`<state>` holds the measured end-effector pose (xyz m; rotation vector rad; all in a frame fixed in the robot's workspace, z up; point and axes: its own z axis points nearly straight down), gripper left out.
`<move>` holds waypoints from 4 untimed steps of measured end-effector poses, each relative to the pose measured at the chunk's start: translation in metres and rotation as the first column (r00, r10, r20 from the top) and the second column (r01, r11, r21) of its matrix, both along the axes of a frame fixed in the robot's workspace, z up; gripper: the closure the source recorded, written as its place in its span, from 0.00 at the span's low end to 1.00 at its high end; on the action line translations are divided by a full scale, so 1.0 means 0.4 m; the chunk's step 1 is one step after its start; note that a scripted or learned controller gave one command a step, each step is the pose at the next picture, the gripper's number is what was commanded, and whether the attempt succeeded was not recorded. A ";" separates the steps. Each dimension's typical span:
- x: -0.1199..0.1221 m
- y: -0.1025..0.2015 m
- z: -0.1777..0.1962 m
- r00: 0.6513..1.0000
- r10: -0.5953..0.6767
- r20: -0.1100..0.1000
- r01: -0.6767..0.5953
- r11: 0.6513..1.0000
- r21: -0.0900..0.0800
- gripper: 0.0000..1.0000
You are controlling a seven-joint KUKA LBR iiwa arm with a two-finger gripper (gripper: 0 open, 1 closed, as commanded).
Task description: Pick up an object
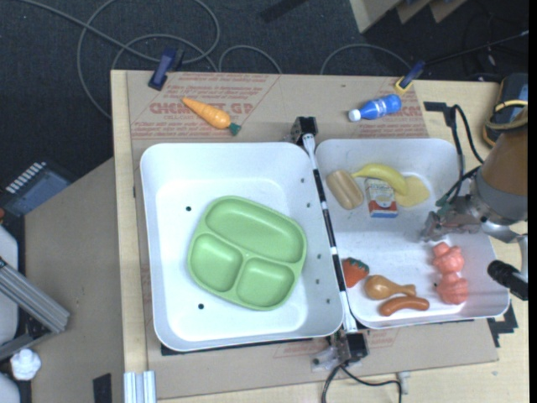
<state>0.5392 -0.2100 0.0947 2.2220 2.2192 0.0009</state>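
Pink grapes [450,272] sit at the right bin's [419,151] right edge, just below the gripper [445,222]; I can't tell its state from here. I'd centre over the cluster and drop straight, clear of the rim. Count, right bin: one each of grapes, banana [391,180], carton [382,200], bread roll [344,189], strawberry [354,271], drumstick [386,287], sausage [404,305]; left bin: one green tray [246,253].

Toy carrot [210,112] and blue bottle [376,108] on the cardboard [252,91]; cables [126,32] beyond

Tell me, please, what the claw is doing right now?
Claw: low over the right bin, above the pink toy; open or closed cannot be told.
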 end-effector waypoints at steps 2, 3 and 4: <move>-0.136 0.013 -0.027 1.000 0.000 -0.003 0.000 1.000 0.001 0.00; -0.133 0.014 0.001 1.000 0.000 0.002 0.000 1.000 -0.001 1.00; 0.027 0.294 0.219 1.000 0.004 0.002 -0.004 1.000 0.002 1.00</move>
